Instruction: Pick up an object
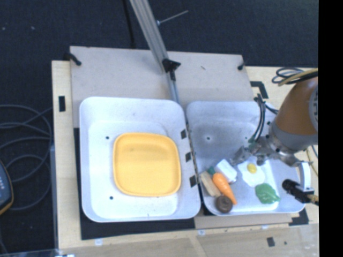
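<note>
White plastic made up the two shallow bins on the bench, seen from the camera above. The left bin (pixel 96 116) held a yellow square plate (pixel 147 164) lying flat near its middle. The right bin (pixel 214 119) had a small heap of toys at its near end. An orange carrot (pixel 223 184) lay on a slant there, with a white block (pixel 225 170) just beside its top end. A brown round thing (pixel 224 203) sat at the carrot's low tip, close to the bin's front edge. A wooden stick-like piece (pixel 207 182) lay beside the carrot on the left. A fried egg toy (pixel 253 172), white with a yellow dot, lay to the right of the carrot, and a green leafy toy (pixel 266 193) sat just below it. The grey arm (pixel 296 122) with its orange band reached in from the right. Its gripper (pixel 252 153) hung low over the right bin, just above the egg and near the white block. I could not tell if the gripper was open or closed.
</note>
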{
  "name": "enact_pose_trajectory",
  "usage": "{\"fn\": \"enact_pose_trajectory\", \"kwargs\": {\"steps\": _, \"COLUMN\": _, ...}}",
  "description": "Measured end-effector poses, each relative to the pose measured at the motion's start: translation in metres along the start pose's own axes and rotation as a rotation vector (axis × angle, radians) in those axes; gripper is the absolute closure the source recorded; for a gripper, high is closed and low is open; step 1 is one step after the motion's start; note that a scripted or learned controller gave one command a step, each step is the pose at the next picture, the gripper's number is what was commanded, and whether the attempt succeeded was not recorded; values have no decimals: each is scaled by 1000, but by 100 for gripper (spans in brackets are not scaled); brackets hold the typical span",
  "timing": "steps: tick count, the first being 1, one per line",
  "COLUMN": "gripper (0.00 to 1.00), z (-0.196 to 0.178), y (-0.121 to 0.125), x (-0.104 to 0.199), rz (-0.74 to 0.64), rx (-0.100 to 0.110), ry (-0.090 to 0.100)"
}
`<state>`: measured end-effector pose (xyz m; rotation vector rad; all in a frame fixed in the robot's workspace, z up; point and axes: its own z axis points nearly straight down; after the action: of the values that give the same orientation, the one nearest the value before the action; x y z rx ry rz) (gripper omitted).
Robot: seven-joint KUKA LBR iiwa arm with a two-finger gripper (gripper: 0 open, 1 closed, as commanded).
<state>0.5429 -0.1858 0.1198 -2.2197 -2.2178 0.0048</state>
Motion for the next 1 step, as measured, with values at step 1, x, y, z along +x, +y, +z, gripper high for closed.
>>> {"fn": "enact_pose_trajectory", "kwargs": {"steps": 1, "gripper": 100, "z": -14, "y": 2, "x": 0, "rz": 1, "rx": -7, "ry": 0}}
